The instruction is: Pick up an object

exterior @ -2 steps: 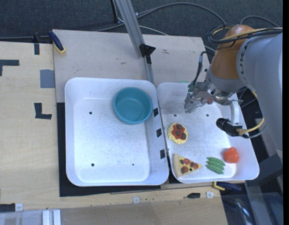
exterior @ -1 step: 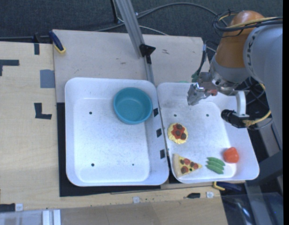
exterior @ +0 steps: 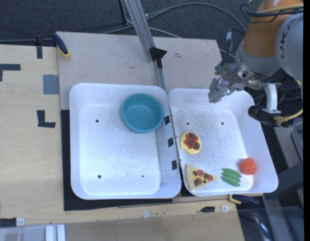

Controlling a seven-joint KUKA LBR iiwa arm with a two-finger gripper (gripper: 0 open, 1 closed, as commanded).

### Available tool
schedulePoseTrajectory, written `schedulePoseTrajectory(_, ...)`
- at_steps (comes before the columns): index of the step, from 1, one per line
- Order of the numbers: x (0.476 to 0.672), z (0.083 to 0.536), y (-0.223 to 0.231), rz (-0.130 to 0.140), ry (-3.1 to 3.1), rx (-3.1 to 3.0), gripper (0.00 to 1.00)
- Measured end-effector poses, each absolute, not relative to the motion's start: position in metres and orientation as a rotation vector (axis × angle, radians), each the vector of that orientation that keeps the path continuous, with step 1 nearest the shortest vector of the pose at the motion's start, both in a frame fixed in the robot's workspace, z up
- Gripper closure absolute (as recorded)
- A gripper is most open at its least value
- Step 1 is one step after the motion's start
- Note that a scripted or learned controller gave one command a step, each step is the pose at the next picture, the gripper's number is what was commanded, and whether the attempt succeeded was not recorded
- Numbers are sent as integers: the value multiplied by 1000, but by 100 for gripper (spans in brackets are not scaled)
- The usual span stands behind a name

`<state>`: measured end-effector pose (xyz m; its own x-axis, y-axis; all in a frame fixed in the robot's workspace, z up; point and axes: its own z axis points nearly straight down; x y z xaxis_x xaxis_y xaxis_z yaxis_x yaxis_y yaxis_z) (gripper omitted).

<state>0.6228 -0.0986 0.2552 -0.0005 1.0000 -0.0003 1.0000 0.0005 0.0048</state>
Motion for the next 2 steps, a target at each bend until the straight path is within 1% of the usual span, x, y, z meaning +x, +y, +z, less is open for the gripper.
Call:
schedulePoseTrajectory(1,606,241,-51,-1,2227,2218,100)
schedulePoseTrajectory(2,603,240,-4,0,2227,2218,100)
